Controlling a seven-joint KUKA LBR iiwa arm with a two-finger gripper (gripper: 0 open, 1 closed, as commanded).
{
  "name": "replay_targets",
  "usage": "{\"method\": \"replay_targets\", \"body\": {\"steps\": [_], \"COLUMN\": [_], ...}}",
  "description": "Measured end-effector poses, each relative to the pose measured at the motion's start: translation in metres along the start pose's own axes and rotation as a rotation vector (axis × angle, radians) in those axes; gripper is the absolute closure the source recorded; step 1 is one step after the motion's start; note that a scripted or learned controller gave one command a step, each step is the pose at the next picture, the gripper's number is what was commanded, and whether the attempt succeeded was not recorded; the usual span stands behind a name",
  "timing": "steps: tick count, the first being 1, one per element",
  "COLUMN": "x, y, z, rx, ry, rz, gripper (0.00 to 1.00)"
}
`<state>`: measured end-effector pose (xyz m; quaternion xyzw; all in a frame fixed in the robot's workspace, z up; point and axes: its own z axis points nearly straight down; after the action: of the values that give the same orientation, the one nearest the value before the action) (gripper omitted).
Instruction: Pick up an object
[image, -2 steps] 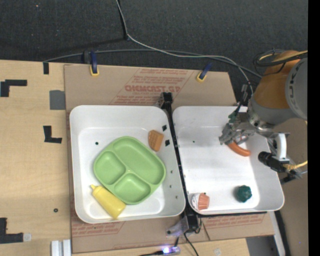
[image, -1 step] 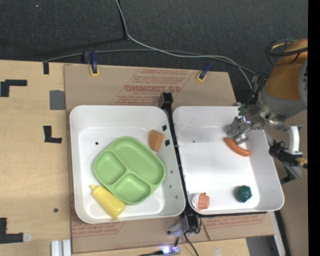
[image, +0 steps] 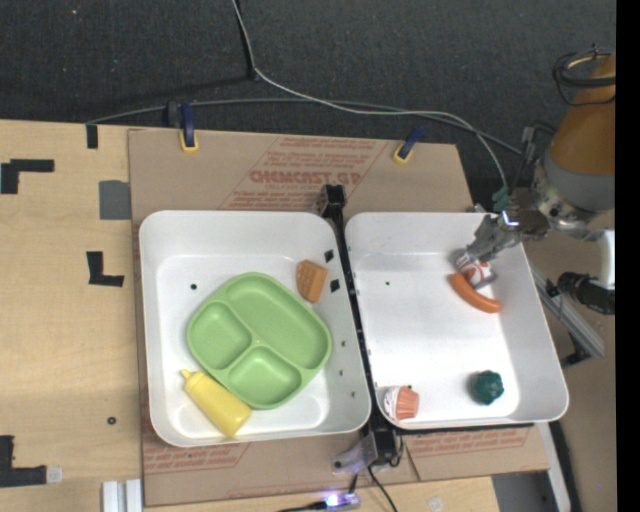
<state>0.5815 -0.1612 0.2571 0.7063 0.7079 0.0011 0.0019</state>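
A green divided plate (image: 258, 340) lies in the left bin (image: 158, 300), a yellow bottle (image: 215, 402) at its seven o'clock, an orange wedge (image: 312, 281) at one o'clock.

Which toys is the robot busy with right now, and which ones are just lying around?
Busy with:
- gripper, down in the right bin
- orange sausage, right beneath it

Just lying around:
- dark green toy
- small orange and white cup
- green divided plate
- yellow bottle
- orange wedge

Around the green plate (image: 259, 340) in the left bin (image: 160, 300), a yellow bottle (image: 214, 402) touches its lower-left edge, a bread piece (image: 311, 281) sits just upper-right, and well to its right the gripper (image: 481, 262) hangs over a hot dog (image: 475, 293), a green ball (image: 487, 387) and a cup (image: 402, 402).
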Motion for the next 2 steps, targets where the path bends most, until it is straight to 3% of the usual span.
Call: {"method": "replay_targets", "body": {"steps": [2], "x": [0.106], "y": [-0.007], "z": [0.02], "rx": [0.007], "ry": [0.002], "rz": [-0.004], "gripper": [1.0]}}
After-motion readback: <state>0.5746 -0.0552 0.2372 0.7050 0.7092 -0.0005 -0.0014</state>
